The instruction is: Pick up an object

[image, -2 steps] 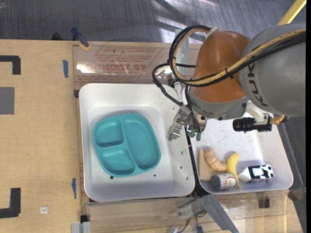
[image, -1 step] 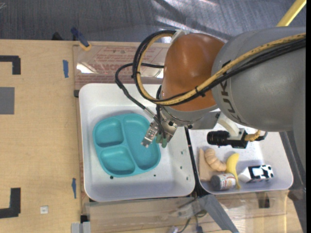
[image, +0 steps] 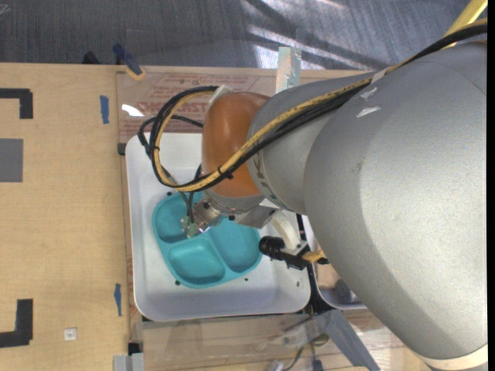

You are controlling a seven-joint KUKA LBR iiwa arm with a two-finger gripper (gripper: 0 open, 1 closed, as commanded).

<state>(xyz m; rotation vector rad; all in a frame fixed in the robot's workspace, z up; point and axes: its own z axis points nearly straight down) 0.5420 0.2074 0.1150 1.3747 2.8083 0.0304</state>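
The grey arm (image: 387,176) is the largest item in the camera view, entering from the right and covering most of the right half of the frame, including nearly all of the right-hand bin, of which only a small curved corner (image: 340,296) is visible at the lower centre-right. The orange band (image: 228,145) above the wrist sits over the upper middle of the left bin. A bundle of black and yellow cables (image: 174,141) loops out from the wrist to the left and runs back along the arm toward the upper right. The bench surface (image: 62,207) is a tan board occupying the left of the frame, marked with black corner brackets and small strips of blue tape. The left white bin (image: 143,284) lies just beside the board's edge, its floor bare along the left and bottom sides. Inside it rests a teal divided tray (image: 205,257) with three compartments, lying flat in the lower middle of the bin; its upper right portion is covered by the wrist. The gripper (image: 197,221) is directly over the tray, at the junction where the upper left compartment meets the others, and appears to be touching or very near the tray's dividing ridge. The wrist housing hides the claw from above, so I cannot tell whether it is wide, narrow or closed on the tray. A small black fitting (image: 272,247) projects beside the tray's right edge.
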